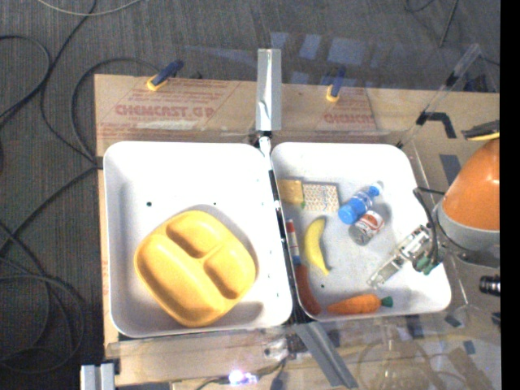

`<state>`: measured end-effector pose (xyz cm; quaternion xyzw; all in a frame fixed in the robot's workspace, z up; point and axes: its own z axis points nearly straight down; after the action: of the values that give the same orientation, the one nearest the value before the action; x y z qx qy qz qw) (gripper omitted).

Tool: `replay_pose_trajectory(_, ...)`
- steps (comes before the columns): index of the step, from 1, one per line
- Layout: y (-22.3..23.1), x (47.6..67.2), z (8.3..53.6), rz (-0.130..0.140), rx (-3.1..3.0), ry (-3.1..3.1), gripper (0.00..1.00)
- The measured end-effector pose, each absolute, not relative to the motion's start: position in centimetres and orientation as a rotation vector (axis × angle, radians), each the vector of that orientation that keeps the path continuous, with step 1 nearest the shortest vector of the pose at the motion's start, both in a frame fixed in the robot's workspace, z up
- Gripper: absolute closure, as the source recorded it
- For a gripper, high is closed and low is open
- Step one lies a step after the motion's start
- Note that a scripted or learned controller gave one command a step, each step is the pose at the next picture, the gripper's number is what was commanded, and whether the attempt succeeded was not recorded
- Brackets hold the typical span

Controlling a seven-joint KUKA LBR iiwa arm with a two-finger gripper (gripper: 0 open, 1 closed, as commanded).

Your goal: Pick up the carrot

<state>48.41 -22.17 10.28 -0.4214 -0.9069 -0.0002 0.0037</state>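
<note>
Hand (396, 263) hangs low over the right bin (406, 162), nothing between its fingers; open or clenched, can't tell.
One carrot (355, 304), orange with a green stub, lies along the bin's near wall beside one banana (316, 245), one bottle (358, 205), one can (367, 227); one yellow tray (195, 264) occupies the left bin (130, 157).
</note>
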Motion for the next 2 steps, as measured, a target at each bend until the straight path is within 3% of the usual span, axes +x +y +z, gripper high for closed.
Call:
replay_pose_trajectory(1,-18.7,48.5,18.6,-0.004,-0.597,-3.081,0.00)
replay_pose_trajectory(2,-17.3,49.4,11.3,-0.001,-0.213,-3.163,0.00)
